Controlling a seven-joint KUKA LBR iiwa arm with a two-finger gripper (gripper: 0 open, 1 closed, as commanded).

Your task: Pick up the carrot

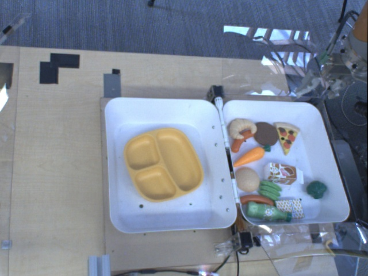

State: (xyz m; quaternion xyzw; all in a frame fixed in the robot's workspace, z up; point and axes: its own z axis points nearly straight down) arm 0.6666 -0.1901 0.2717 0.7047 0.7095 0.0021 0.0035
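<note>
Over to the right bin [328,154] straight away: spotting the carrot [249,156] near its left wall, lying slantwise, green top aimed far-right, tip aimed near-left. Crowded in there! Just beyond it, seeing a tan pastry [241,129] and a brown disc [265,133], with a pizza slice [286,137] further right. Just on the near side, finding a beige round bun [248,179] and a small carton [283,173], then green pods [269,188], a red sausage [257,200] and a green bottle [269,213] against the near wall. Well apart to the right, noting a dark green lump [316,189]. In the left bin [115,154], just a yellow divided plate [164,164]. Up at the far right, off the tabletop [52,183], making out the end effector [339,62] among clutter, well away from the carrot; cannot tell whether spread or pressed together.
</note>
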